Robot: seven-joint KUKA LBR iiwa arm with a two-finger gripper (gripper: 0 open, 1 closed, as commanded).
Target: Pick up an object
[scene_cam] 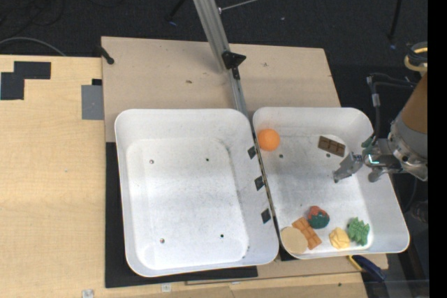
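The right bin (349, 118) holds an orange ball (268, 139) at its upper left and a brown block (332, 145) near its upper right. Along its front lie a tan disc (294, 241), an orange piece (307, 230), a red and teal piece (318, 217), a yellow piece (339, 239) and a green piece (358, 229). My gripper (359, 170) hangs over the bin's right side, just below and right of the brown block. Its fingers (343, 172) stand apart with nothing between them.
The left bin (140, 123) sits beside the right one, with a row of black clips (257, 181) along the shared wall. A slanted metal rail (209, 17) rises behind the bins. Light wooden bench spreads to the left.
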